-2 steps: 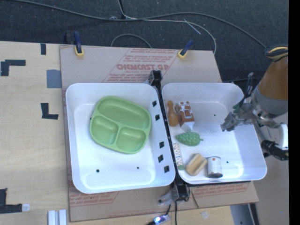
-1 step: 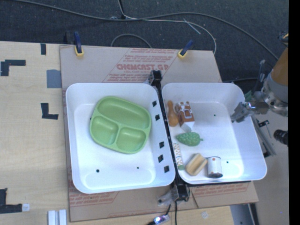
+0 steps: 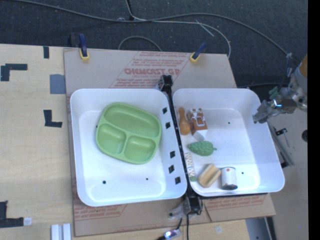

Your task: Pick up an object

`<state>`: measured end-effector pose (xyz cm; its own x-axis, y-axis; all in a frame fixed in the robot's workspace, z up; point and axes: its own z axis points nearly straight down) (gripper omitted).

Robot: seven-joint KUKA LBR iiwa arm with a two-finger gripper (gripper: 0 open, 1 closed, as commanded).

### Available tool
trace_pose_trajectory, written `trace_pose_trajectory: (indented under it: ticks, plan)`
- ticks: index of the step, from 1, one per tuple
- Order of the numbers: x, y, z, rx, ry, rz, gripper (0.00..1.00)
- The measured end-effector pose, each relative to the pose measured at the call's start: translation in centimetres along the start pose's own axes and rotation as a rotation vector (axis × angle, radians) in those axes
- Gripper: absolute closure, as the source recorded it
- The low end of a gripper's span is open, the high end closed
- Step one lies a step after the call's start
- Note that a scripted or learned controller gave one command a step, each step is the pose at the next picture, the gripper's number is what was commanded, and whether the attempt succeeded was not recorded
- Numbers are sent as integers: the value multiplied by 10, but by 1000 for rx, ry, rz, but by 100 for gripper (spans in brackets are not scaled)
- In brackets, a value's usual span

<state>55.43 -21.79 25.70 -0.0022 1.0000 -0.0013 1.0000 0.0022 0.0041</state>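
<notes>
Two shallow white bins side by side on brown cardboard sheet [image 3: 150,69]. Left white bin [image 3: 85,184] holds green three-compartment plastic plate [image 3: 129,132]. In right white bin [image 3: 250,134], along its left wall: brown wooden peg figure [image 3: 183,122], small orange-and-white toy block [image 3: 199,119] just beside it; green leaf-shaped toy [image 3: 201,147] below; tan bread-roll toy [image 3: 209,175] and small silver can [image 3: 229,178] near front wall, can right of roll. My gripper [image 3: 261,115] hangs over right bin's right rim.

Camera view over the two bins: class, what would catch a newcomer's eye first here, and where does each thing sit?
The big green divided plate stands out first, lying in the left bin. Next comes the cluster in the right bin along its left wall: a green leafy piece, a tan bread roll and a small can beside it. The gripper sits at that bin's right rim, away from all of them.
</notes>
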Motion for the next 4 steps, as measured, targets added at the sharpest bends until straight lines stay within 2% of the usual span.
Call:
trace_pose_trajectory:
  ticks: [1,2,4]
  plan:
    - [58,6,-3,4,2,-4,100]
    - [111,-6,3,6,2,-3,100]
    - [220,2,27,7,1,-3,100]
